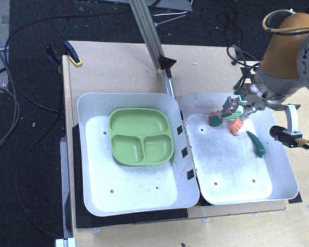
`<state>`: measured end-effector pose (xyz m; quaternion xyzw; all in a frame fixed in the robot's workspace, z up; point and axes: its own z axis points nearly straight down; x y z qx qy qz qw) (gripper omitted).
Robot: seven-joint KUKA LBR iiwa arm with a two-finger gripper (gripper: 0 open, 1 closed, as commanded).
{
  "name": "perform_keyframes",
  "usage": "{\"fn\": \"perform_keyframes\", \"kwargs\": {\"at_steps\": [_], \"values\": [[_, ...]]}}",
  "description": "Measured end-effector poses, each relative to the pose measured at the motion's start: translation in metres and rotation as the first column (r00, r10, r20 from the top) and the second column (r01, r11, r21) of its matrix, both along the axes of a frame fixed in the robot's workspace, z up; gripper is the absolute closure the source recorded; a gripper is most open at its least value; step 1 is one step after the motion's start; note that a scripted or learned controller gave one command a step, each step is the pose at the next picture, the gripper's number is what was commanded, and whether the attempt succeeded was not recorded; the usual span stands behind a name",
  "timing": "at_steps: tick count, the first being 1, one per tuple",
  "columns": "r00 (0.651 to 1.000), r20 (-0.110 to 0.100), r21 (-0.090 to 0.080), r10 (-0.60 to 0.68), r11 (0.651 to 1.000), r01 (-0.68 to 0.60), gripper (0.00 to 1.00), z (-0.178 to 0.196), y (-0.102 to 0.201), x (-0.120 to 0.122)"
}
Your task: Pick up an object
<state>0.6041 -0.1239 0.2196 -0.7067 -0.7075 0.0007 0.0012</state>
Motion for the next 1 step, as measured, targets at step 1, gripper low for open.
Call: {"fn": "perform_keyframes", "kwargs": {"at_steps": [1], "values": [[1.0, 0.003, 0.0, 0.0, 1.0, 0.0, 0.0, 0.0013, 0.0, 0.0008]]}}
